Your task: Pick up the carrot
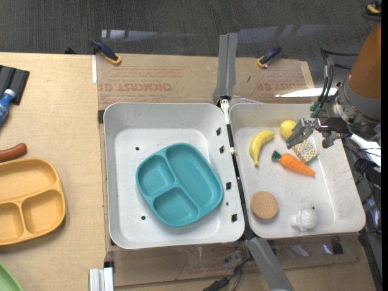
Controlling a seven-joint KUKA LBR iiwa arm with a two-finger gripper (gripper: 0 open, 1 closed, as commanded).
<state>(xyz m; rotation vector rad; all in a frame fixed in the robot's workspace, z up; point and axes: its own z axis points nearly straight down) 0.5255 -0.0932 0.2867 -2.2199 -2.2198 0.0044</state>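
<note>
Tapered orange carrot (295, 163) lies flat in right white bin (339, 220), near curved banana (260, 145); metal hand (310, 132) just above it, opening can't tell.

A pale wooden tabletop (54, 102) fills the left, brown printed cardboard (157, 80) lies behind the bins, and dark grey carpeted floor (182, 11) stretches beyond

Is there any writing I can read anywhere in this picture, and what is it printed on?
"CHEMCAST GP", upside down in red, on the left cardboard sheet behind the bins.
Red print on the right cardboard sheet: too washed out to read.
Patterned small packet beside the carrot: too small to read.
</note>
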